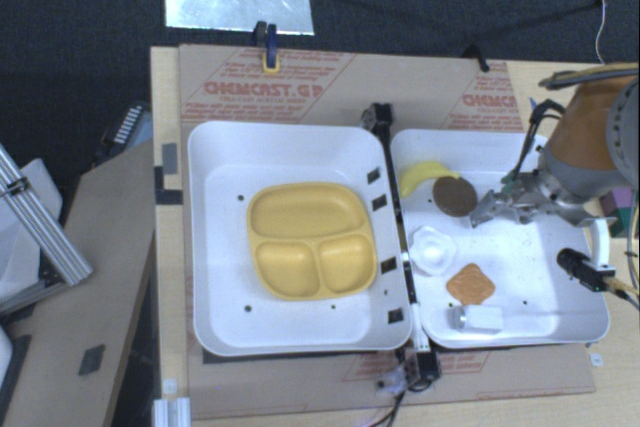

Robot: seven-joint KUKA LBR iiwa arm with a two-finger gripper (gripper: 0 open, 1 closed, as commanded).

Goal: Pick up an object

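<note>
In the right bin lie a yellow banana-shaped piece, a brown round disc, a white crumpled cup-like piece, an orange-brown cookie and a white and grey block. My gripper reaches in from the right and sits low in this bin, just right of the brown disc. Its tip points left toward the disc, and nothing is visibly held.
The left bin holds a yellow divided tray in its middle. A black hinge strip runs between the two bins. The arm's grey and orange body hangs over the right bin's far right corner.
</note>
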